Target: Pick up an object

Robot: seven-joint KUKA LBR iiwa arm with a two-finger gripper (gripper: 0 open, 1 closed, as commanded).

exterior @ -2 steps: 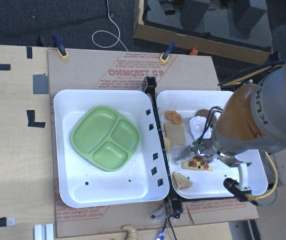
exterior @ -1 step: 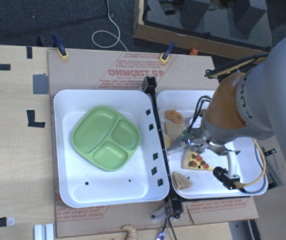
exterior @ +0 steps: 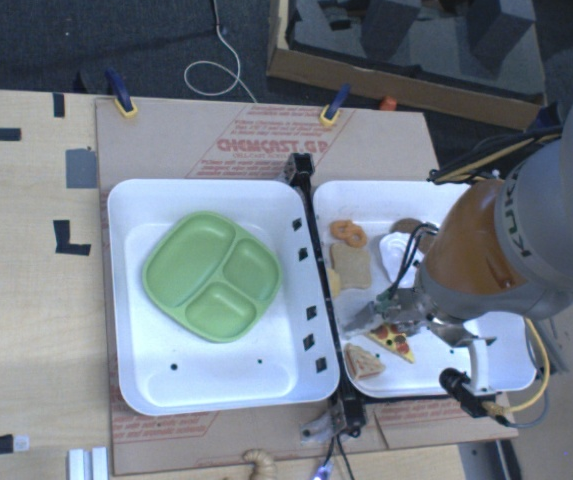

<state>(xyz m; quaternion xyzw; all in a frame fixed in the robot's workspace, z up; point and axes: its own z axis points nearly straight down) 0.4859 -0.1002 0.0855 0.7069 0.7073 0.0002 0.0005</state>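
Cardboard sheet (exterior: 266,148) under both bins carried red print, roughly "CHEMCAST GP". Arm (exterior: 506,238) showed partial "KU" lettering on grey. Left bin (exterior: 126,268) held a smooth green three-section plate (exterior: 212,276). Right bin (exterior: 366,196) held toy food: tan bread slice (exterior: 351,265), pizza slice (exterior: 393,340), sandwich wedge (exterior: 364,362), orange pretzel (exterior: 348,232). Gripper (exterior: 391,313) sat just above the pizza; can't tell its jaw state.
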